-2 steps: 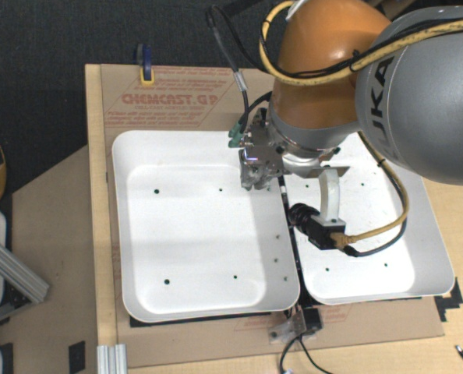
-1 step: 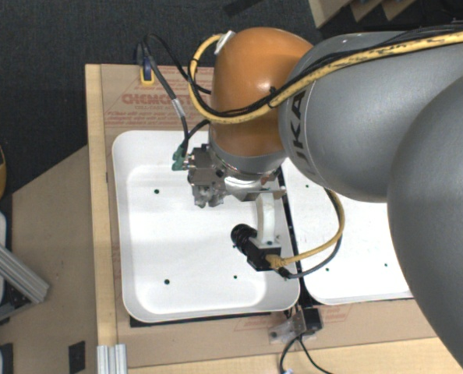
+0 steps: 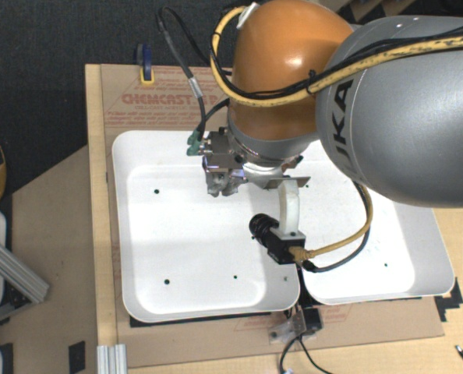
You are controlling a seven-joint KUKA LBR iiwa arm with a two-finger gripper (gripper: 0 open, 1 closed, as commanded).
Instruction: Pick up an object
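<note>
The arm [image 3: 356,92] reaches over the left bin [image 3: 177,248], the right bin [image 3: 403,271] beside it.

From my seat I see the grey arm with its orange band [image 3: 290,49] reaching in from the right and covering the far part of both bins. Its two-finger gripper [image 3: 222,181] hangs over the far middle of the left shallow white bin [image 3: 185,287]. The right white bin [image 3: 387,275] lies just beside it. A blue clamp [image 3: 146,62] grips the brown board's [image 3: 107,92] far-left edge.
</note>
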